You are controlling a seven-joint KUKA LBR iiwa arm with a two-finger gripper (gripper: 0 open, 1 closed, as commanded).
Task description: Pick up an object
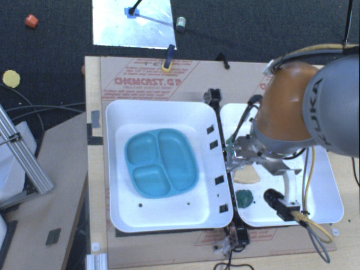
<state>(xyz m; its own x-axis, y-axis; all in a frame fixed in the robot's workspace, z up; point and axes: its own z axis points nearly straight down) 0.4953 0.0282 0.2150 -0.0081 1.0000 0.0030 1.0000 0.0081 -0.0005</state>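
Fingers [236, 161] on my feed sit low at the left edge of the right bin [329, 204], hard against the divider between the two bins; the wrist hides so much of them that I cannot tell how far apart they stand or whether anything is caught between them. Well to their left I see the left bin [121, 151], with a blue divided tray [162, 162] lying flat in its middle. Just right of the fingers and a little below, a pale tan flat piece [247, 175] lies on the right bin's floor, partly under the wrist. Below that, near the fingers, rests a small dark green object [244, 198]. Above and to the right, the arm's orange band [287, 103] covers much of that bin.
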